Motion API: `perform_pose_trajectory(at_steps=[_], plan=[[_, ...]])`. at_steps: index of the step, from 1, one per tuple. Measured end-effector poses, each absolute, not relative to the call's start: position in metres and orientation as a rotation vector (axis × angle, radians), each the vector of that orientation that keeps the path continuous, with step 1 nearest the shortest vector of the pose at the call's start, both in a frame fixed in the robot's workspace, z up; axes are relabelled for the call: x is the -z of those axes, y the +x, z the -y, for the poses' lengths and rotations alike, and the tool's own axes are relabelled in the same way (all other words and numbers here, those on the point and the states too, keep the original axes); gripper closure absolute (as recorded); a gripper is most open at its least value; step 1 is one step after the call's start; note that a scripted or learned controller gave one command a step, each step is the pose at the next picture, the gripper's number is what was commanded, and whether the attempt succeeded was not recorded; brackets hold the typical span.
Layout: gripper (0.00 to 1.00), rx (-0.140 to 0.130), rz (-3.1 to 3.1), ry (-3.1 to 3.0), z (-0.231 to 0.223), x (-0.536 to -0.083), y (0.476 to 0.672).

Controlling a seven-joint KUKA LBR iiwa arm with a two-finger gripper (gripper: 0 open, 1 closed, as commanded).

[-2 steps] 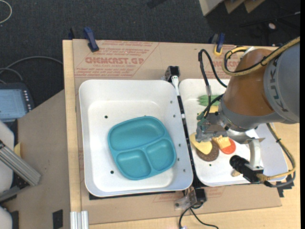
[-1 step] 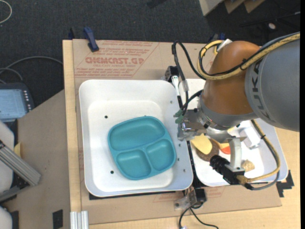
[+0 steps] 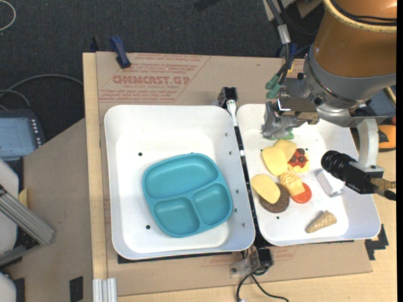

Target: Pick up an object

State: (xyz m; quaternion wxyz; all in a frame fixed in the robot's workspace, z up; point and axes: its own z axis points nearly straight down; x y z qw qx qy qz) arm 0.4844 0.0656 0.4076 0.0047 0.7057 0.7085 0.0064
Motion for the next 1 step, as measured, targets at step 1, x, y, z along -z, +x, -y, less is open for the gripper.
perform_pose_trajectory(at_steps=[1], plan=[[1.0,0.013,-2.224,2.228,-0.065,-0.2928,0.478]])
